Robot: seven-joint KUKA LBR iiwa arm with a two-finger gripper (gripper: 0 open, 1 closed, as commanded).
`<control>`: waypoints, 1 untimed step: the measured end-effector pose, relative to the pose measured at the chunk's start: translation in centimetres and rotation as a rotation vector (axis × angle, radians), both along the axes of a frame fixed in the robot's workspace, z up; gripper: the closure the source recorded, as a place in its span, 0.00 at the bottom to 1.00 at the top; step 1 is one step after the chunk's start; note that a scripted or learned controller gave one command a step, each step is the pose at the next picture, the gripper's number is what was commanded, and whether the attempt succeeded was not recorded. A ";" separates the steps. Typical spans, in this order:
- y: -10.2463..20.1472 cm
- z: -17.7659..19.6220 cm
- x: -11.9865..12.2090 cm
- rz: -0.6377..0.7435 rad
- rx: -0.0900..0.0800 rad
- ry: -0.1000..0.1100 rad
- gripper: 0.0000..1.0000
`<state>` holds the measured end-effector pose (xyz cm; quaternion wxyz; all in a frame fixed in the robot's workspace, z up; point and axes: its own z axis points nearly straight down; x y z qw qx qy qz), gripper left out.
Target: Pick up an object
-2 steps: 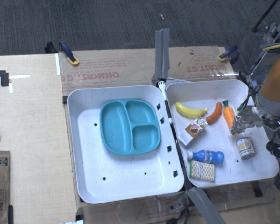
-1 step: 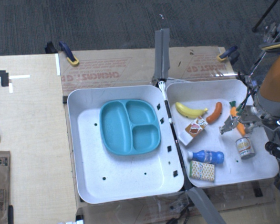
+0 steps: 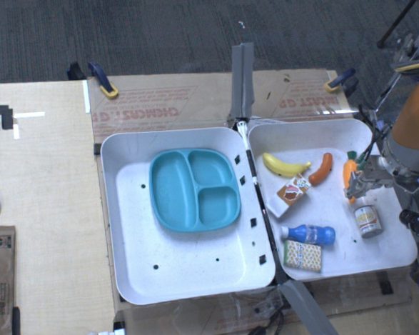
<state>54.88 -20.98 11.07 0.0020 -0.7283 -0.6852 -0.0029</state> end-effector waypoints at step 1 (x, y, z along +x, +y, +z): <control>0.1 0.0 0.0 0.000 0.001 0.001 0.00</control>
